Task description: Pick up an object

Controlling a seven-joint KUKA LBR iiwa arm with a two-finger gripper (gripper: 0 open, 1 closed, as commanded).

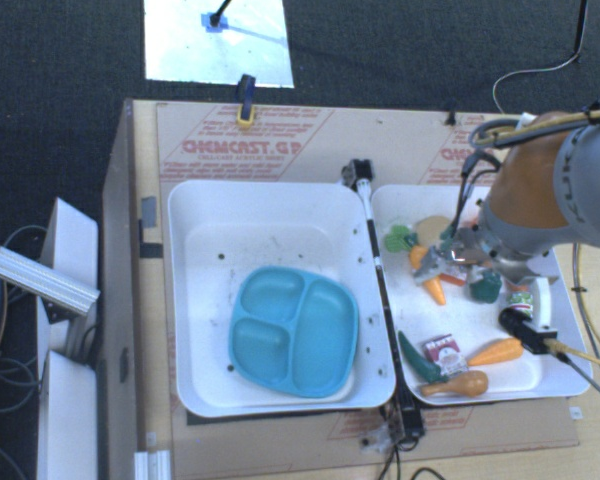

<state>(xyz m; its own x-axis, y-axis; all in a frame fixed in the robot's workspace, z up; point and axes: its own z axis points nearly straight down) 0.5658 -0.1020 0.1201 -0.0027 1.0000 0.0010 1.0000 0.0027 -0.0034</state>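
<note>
A tan gourd lies nearest; the hand hangs over the right bin, grip state unclear.

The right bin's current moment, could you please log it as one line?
arm: over right bin | gripper: low beside orange carrot | grasp: not seen | left bin: blue divided plate

Arm bent low; hand down
</note>
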